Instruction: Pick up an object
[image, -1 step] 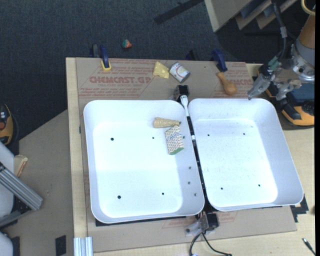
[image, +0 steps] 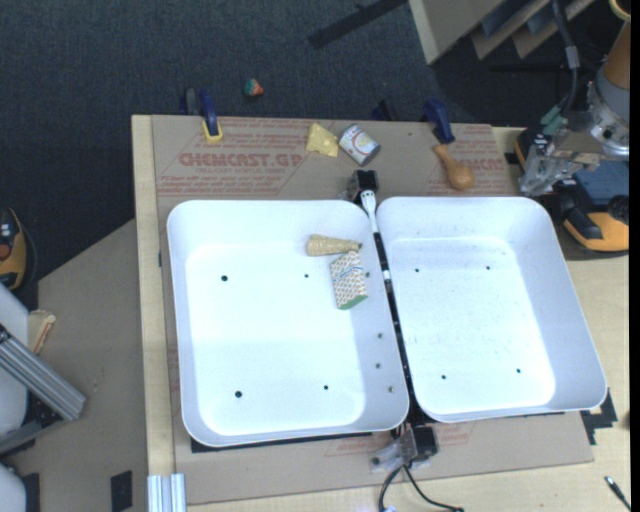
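Note:
Two objects lie in the left bin (image: 210, 330) near its back right corner. One is a tan cone-shaped piece (image: 331, 245) lying on its side. Just in front of it, touching or nearly touching, is a small packet with a green and white pattern (image: 348, 279). The right bin (image: 530, 330) shows a bare white floor. My gripper (image: 540, 165) hangs at the far right back of the bench, beyond the right bin's back corner and well away from both objects. Nothing shows in its grasp.
On the cardboard behind the bins lie a yellow piece (image: 322, 141), a small grey and white box (image: 359, 144) and a wooden pear-shaped thing (image: 456, 170). Blue clamps (image: 210, 116) hold the board's back edge. A black-handled tool (image: 367, 190) lies at the bins' seam.

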